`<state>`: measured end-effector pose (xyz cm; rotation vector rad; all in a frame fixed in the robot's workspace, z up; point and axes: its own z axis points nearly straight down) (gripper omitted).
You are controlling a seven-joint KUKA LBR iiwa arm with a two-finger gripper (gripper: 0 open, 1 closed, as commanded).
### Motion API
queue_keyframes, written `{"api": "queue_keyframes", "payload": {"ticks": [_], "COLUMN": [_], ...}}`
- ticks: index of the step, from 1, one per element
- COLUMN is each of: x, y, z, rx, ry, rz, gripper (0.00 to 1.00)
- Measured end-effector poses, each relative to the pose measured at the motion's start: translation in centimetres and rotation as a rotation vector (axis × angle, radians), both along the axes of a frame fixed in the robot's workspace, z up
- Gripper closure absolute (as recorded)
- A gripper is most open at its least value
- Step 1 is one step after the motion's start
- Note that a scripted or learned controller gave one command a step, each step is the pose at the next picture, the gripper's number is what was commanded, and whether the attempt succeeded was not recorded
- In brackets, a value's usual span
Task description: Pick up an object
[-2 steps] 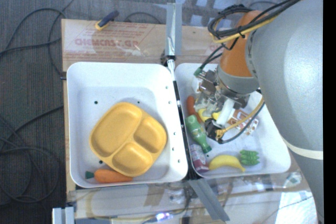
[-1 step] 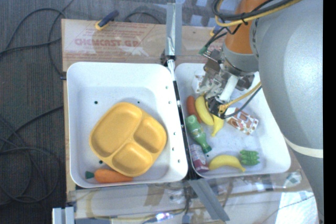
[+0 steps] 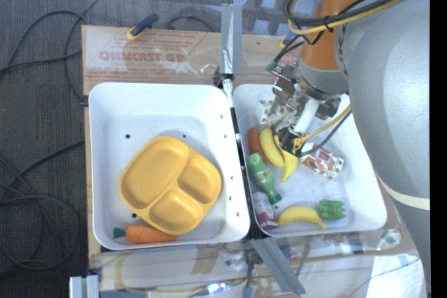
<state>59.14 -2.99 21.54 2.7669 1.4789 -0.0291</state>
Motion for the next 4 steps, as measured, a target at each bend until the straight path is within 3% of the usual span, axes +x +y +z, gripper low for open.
{"api": "queue_keyframes", "payload": {"ticks": [1,4], "x": [-3.6,-3.7], "y": [8.6,8.6], "z": [0.5,2.0], "rx": [0.008,-0.007], "ry": [-0.006,0.019], "rz": [0.003,0.014], "gripper": [1.0,1.0]}}
